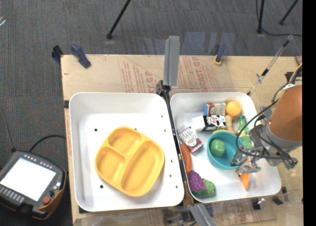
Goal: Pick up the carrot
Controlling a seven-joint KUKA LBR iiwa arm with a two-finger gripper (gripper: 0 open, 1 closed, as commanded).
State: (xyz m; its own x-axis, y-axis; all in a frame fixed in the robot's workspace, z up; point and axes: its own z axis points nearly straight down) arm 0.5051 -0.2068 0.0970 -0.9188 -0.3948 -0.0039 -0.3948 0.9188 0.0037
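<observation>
The carrot [245,180] is a small orange cone lying at the front right of the right bin [266,183], its tip pointing toward the front edge. My gripper [246,167] comes in from the right and sits directly over the carrot's upper end, right at it. The gripper's body hides how it meets the carrot, and I cannot tell whether the carrot rests on the bin floor.
A teal bowl [226,157] holding a green fruit [217,147] stands just left of the gripper. Small boxes [216,121], an orange [233,108], a packet [190,138], a sausage [186,158] and purple grapes [196,180] share that bin. The left bin [84,116] holds a yellow divided plate [130,159].
</observation>
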